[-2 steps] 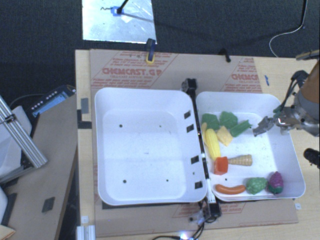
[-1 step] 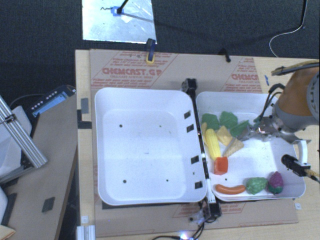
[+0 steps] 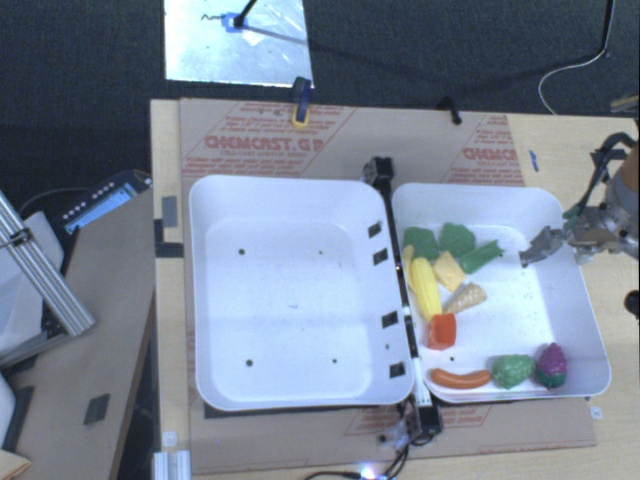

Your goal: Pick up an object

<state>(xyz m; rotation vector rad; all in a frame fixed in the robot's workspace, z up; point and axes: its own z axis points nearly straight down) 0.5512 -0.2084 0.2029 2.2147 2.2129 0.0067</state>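
Camera view looks down at a slant on both white bins, and my gripper (image 3: 535,249) comes in from the right edge, hovering over the upper right part of the right bin (image 3: 575,298). Its grey fingers point left, toward the toys, and nothing sits between them. Whether they stand wide or narrow I cannot tell; they are small and blurred against the white floor.

All the things I could pick lie to the left of my gripper or below it, and none touches it. Nearest is the green leafy piece (image 3: 470,248), just left of my fingertips, with a second green piece (image 3: 420,240) beyond it by the dividing wall. Lower and to the left, the yellow corn cob (image 3: 424,286) lies along that wall, a small yellow wedge (image 3: 449,267) is beside it, and a pale cone-shaped piece (image 3: 464,297) rests just right of the cob. Below these stands a red-orange block (image 3: 441,331). Well below my gripper, along the bin's near wall, lie an orange sausage (image 3: 460,377), a green broccoli-like lump (image 3: 512,370) and a purple piece with a green top (image 3: 550,365), set side by side.

The left bin (image 3: 290,293) is far to my left.

My arm is cut off by the frame's right edge, so just the wrist and its cabling appear. The green pieces overlap the yellow ones, and their exact shapes are hard to make out.
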